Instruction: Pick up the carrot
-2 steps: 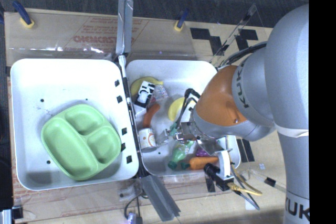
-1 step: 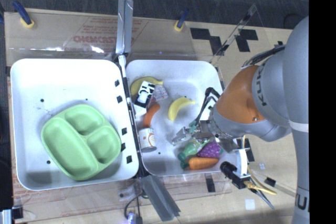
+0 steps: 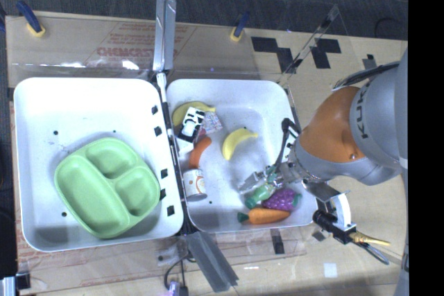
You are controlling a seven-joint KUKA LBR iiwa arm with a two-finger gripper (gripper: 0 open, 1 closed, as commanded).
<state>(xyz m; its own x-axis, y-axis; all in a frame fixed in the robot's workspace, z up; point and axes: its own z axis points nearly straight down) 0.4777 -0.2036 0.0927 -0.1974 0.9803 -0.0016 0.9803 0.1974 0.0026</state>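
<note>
Lying at the near edge of the right bin (image 3: 291, 104), the carrot (image 3: 267, 216) sits just beside purple grapes (image 3: 281, 199). Above them hovers the hand (image 3: 267, 178); whether it's spread, I cannot tell. Farther off, a banana (image 3: 237, 142).

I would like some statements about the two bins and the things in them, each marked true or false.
1. The green plate lies in the left bin. True.
2. The carrot lies in the right bin, near its front edge. True.
3. The carrot rests on the green plate. False: it lies beside the purple grapes in the right bin.
4. The banana is in the left bin. False: it lies in the right bin.
</note>
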